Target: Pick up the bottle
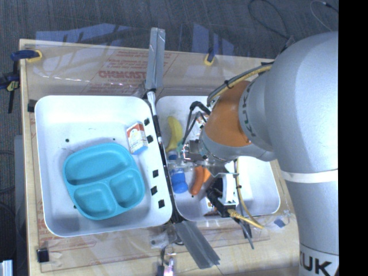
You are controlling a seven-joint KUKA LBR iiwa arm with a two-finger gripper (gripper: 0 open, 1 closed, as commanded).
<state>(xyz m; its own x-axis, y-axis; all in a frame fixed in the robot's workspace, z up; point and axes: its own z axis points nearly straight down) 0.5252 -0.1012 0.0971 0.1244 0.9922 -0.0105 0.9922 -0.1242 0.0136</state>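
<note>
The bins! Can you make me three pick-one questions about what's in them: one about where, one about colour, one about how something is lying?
1. Where is the tray?
A. left bin
B. right bin
C. on the floor

2. What colour is the banana?
A. red
B. yellow
C. purple

3. How is the bottle placed?
A. hanging from the arm
B. stacked on the tray
C. lying in the right bin

Answers: 1 A, the tray sits in the left bin. 2 B, it looks yellow. 3 C, it rests on the bin floor beside the banana.

single fixed cam up above the table point(86, 62), looking down at a slant on both bins point(52, 114); arm point(299, 108) comes in from the right.
</note>
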